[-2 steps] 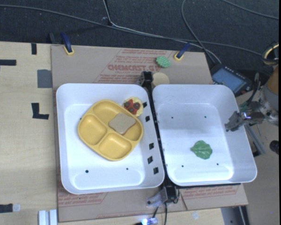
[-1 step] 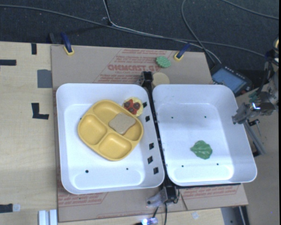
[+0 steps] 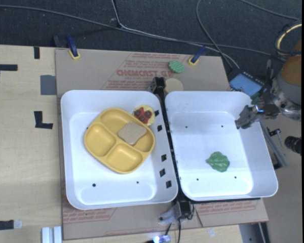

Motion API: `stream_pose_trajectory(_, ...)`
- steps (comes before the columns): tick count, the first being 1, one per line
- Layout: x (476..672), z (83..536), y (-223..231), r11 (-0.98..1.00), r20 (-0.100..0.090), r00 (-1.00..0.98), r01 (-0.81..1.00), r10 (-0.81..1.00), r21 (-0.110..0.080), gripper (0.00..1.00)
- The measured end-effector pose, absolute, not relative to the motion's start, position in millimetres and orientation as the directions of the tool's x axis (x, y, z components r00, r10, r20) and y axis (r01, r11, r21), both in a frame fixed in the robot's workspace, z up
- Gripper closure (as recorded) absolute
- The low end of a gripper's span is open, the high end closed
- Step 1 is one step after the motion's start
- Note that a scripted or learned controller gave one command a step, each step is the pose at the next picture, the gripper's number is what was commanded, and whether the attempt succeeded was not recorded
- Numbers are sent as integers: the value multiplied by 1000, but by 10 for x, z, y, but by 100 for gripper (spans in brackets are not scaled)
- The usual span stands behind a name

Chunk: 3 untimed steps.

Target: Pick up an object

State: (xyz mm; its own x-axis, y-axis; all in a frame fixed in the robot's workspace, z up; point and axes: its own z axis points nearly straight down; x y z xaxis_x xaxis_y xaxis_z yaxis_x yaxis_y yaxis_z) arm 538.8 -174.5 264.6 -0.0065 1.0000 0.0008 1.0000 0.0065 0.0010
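Note:
A green leafy object [image 3: 218, 161] lies in the right bin [image 3: 192, 186], toward its front right. A yellow divided plate [image 3: 120, 139] rests in the left bin [image 3: 76, 186], with a tan bread slice [image 3: 131, 132] on it and a red and yellow item [image 3: 144, 114] at its far edge. My gripper [image 3: 247, 118] hovers at the right bin's right rim, up and to the right of the green object and well apart from it. Nothing shows between its fingers.
A green patterned disc [image 3: 176, 66] and a pale round piece [image 3: 174, 85] lie on the cardboard behind the bins. Blue and yellow clamps [image 3: 72, 49] hold the cardboard's back edge. Cables cross the dark floor behind. A blue box [image 3: 247, 83] sits near the arm.

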Motion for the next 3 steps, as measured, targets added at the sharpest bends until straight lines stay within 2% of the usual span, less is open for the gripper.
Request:
stream_pose_trajectory(2,5748,2319,-752,6,0,-6,1000,1000,-2,100)
stream_pose_trajectory(3,5812,2325,-242,5,0,-5,1000,1000,-2,100)
